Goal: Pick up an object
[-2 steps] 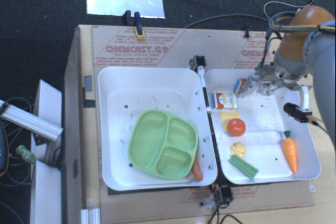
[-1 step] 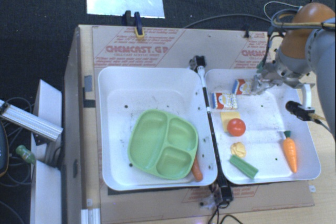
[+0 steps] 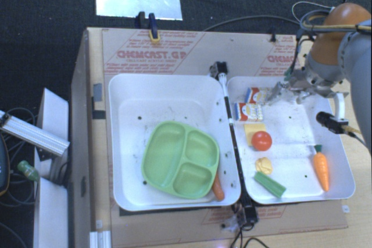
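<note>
My gripper (image 3: 272, 95) hangs low over the back of the right bin (image 3: 343, 183), just right of a red and white carton (image 3: 250, 106). In front of the carton lie a yellow block (image 3: 253, 129) and a red tomato (image 3: 262, 140) that touches it. Nearer the front sit a small yellow piece (image 3: 263, 165) and a green block (image 3: 269, 184). An orange carrot (image 3: 321, 169) lies by the bin's right wall. The view shows nothing held in the gripper.
The left bin (image 3: 131, 125) holds a green divided plate (image 3: 181, 158) with an orange-brown sausage (image 3: 217, 189) at its front right corner. A black clip (image 3: 221, 69) sits where the bins meet at the back. A black part (image 3: 329, 121) juts over the right bin's right rim.
</note>
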You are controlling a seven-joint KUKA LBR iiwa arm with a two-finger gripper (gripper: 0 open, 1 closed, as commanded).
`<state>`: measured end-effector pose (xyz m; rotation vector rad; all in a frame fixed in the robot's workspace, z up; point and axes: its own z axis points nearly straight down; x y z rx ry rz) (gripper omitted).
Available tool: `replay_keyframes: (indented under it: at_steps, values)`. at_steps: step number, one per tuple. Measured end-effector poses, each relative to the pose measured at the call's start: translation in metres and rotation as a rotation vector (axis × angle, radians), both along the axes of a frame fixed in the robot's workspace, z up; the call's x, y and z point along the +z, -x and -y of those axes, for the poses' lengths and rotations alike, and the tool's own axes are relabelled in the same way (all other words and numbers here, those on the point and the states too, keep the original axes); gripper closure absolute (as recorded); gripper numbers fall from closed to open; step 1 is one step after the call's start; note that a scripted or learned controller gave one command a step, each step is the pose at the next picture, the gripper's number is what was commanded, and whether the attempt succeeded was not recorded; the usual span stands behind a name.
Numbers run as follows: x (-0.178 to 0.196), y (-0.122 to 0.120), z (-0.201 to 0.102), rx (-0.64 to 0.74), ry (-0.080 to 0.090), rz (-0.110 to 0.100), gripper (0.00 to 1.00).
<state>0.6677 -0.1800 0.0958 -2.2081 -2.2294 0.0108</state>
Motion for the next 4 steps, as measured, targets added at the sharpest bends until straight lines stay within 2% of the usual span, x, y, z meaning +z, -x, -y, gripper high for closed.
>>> replay_keyframes:
  at_steps: [1, 2, 3, 4]
  values:
    - [-0.01, 0.001, -0.033, -0.005, 0.001, -0.002, 0.0]
    - [-0.01, 0.002, -0.051, -0.006, 0.005, -0.006, 0.0]
    - [-0.01, 0.003, -0.064, -0.011, 0.011, -0.011, 0.0]
    - [-0.01, 0.003, -0.063, -0.011, 0.01, -0.012, 0.0]
